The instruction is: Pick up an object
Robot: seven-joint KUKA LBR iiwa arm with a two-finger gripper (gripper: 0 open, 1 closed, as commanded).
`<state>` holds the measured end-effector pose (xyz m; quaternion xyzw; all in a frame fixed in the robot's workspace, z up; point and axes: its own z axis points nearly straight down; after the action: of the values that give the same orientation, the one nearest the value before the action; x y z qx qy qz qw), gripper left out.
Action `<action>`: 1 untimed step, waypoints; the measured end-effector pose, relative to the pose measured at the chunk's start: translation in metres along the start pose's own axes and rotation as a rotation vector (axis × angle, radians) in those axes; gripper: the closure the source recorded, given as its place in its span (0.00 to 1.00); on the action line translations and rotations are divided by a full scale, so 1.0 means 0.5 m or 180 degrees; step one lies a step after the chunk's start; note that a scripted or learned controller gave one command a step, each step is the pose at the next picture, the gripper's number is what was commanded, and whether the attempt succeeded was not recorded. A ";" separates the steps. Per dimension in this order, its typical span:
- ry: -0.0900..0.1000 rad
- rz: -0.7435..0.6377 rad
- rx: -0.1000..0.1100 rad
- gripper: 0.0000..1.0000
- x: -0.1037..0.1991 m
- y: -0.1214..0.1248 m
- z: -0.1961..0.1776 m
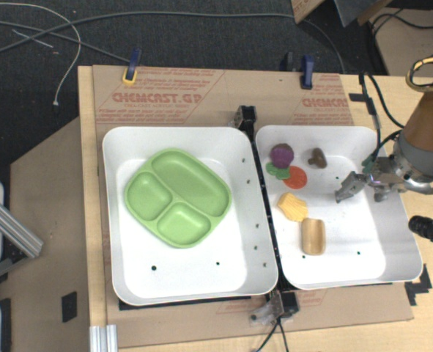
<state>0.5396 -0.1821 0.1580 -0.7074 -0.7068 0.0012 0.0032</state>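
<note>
In the right bin (363,259) lie several small objects: a purple ball-like piece (281,154), a green piece (278,171) touching a red round piece (297,177), a small brown lump (317,158), a yellow wedge (293,207) and a tan bread-shaped block (313,236). My gripper (363,188) hangs over the right part of this bin, to the right of the objects and apart from all of them. It is open, with nothing between its fingers. The nearest pieces are the brown lump and the red piece, both to its left.
The left bin (128,270) holds a green divided plate (177,196). A black divider clamp (245,115) sits between the bins at the back. Blue clamps (133,64) (307,70) pin the cardboard base. Cables run at the right edge behind the arm (425,134).
</note>
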 end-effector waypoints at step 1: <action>0.0002 0.0000 0.0000 0.00 -0.002 -0.009 0.087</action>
<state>0.5347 -0.1832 0.1145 -0.7074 -0.7068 0.0011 0.0034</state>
